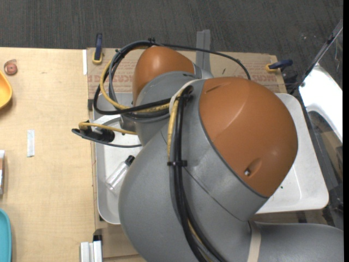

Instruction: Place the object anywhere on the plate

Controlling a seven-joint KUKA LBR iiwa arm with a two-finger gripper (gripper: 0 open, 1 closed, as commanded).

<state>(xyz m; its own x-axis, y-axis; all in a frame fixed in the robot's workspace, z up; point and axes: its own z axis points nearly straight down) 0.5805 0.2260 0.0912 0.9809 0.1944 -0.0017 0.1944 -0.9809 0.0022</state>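
A: Item: arm (218, 162), grey with orange caps, sprawled over both bins. Left bin (109, 201), right bin (305, 190)

B: Pincer?

A: Cannot tell whether apart or together; arm's bulk covers it

B: Object, plate?

A: Cannot place either. A small clear piece with a dark tip (119, 171) lies in the left bin; possibly the object

B: Risks?

A: Judgement: cables (117, 105) loop loose near the bin rim and may snag; a blind release could miss the plate
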